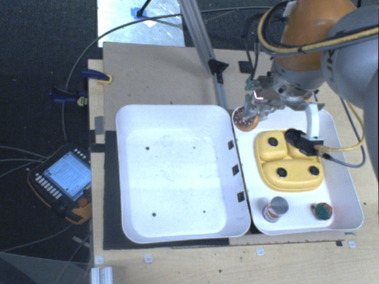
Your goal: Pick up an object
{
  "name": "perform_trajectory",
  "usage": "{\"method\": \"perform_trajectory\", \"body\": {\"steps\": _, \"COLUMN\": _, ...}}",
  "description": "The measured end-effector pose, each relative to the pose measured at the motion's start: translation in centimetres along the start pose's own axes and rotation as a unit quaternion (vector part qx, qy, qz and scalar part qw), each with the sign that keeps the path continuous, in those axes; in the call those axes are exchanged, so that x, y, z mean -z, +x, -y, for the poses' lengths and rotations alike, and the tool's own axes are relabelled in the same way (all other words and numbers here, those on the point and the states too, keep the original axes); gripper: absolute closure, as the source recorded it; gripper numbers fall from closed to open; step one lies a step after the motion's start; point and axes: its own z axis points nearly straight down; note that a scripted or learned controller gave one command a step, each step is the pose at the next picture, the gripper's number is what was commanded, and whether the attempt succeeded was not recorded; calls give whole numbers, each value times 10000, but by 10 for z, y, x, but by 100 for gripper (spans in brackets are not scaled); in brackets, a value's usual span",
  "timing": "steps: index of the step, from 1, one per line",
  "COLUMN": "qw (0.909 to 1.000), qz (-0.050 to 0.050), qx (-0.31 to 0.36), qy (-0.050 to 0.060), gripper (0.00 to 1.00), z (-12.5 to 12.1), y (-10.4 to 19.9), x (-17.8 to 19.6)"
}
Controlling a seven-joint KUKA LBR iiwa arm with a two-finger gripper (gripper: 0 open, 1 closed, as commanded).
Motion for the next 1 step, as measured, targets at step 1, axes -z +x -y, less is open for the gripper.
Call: {"method": "perform_trajectory", "body": {"steps": 1, "qw": 10000, "qz": -1, "qx": 0, "qy": 11, "gripper": 100, "z": -2, "y": 56, "x": -25}}
